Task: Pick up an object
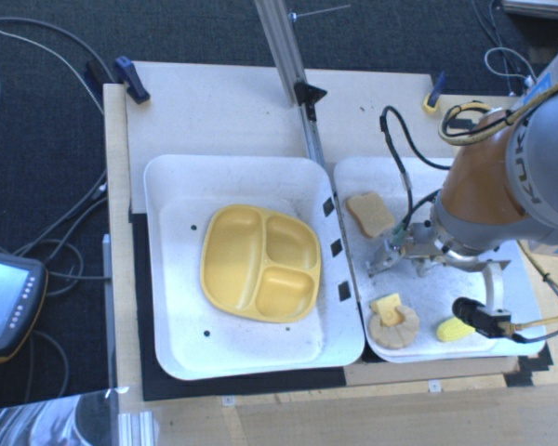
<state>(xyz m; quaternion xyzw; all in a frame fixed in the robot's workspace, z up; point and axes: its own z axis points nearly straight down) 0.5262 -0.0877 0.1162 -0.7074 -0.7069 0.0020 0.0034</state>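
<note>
Over the right bin (pixel 530 337) the grey arm (pixel 502 179) reaches in from the right, its orange band bent above the wrist. Its claw (pixel 391 249) hangs low near the middle of that bin, a small metal tip pointing toward the divider between the two bins. Whether the claw is open or closed cannot be told from this angle, and nothing can be seen caught in it.

Three loose things lie in the right bin. A tan slice of bread (pixel 369 214) sits toward the far left corner, just beside the claw tip but apart from it. A pale round biscuit with a yellow block on top (pixel 392 321) rests at the near left corner, close to the bin's rim. A small yellow piece (pixel 454 329) lies near the front edge, touching a black part of the arm's mount (pixel 476 316).

The left bin (pixel 167 268) carries a yellow divided plate (pixel 259 262), lying flat near its middle with three compartments facing up.

Both bins sit side by side on the pale desk (pixel 214 110), with a metal pole (pixel 279 31) rising at a slant from behind them.
</note>
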